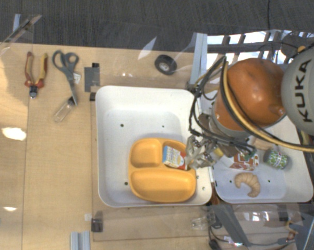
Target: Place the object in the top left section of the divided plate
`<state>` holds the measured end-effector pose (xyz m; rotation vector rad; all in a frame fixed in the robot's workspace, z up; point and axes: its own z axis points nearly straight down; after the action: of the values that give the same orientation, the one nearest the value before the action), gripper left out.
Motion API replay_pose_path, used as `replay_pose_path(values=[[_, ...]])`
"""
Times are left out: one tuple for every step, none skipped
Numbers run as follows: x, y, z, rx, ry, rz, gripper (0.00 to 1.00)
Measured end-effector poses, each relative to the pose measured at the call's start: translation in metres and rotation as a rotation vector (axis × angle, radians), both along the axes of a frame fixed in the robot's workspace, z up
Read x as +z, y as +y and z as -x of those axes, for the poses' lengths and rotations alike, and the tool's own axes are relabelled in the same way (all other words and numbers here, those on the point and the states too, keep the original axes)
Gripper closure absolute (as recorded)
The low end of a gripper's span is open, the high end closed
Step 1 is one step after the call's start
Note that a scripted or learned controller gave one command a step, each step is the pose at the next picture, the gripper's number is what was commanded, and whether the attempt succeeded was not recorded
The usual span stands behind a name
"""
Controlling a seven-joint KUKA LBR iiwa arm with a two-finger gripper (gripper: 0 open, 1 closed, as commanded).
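Observation:
A yellow divided plate (pixel 159 184) lies in the left white bin (pixel 115 139), toward its front right. A small packet (pixel 173 157) with a blue, white and red print rests in the plate's top right section, tilted against the rim. The plate's top left section (pixel 146 152) holds nothing. My gripper (pixel 196 152) hangs low at the plate's right edge, right beside the packet and over the wall between the two bins. The arm's orange band and cables hide the wrist above it.
The right bin (pixel 298 191) holds a croissant (pixel 249 183), a green can (pixel 276 159) and a red and white packet (pixel 244 161). On the bench behind lie scissors (pixel 68 72), red pliers (pixel 35 73) and a black tape roll (pixel 166 64).

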<state>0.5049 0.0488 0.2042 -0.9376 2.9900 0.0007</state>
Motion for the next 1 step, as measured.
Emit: replay_pose_path(values=[[-0.0132,0.0627,-0.0243,0.243,-0.002,0.0,1.0]])
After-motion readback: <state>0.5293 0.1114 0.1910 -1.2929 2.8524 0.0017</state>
